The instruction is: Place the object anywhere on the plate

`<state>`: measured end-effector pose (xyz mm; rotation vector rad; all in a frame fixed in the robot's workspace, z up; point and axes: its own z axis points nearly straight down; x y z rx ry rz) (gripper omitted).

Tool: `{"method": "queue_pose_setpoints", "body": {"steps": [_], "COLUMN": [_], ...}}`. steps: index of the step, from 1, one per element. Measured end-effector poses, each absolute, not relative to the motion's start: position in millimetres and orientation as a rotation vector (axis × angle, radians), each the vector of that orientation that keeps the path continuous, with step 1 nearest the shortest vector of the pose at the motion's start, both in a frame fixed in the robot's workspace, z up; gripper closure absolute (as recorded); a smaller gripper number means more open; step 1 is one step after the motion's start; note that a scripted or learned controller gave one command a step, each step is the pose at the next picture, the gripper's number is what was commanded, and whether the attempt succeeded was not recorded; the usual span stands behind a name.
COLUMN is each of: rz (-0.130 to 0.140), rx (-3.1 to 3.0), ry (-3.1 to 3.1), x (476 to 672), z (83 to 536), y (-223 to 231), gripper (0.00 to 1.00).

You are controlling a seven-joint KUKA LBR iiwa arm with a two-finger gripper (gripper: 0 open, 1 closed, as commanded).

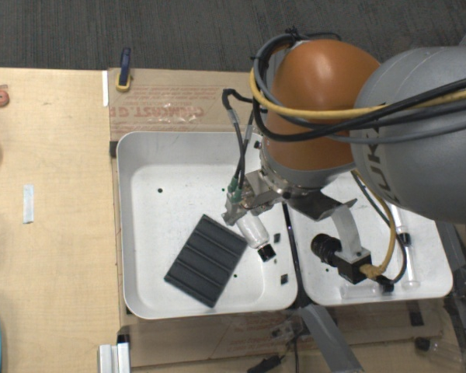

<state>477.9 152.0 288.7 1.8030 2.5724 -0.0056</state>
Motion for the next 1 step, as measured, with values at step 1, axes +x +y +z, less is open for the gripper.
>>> {"method": "queue_pose_setpoints", "body": {"steps": [1], "rz": [-0.008], "rx": [1.700], "ry": [2.644], "x": [505.0], "z": [233.7], "y": [172.5], "gripper": [1.00]}}
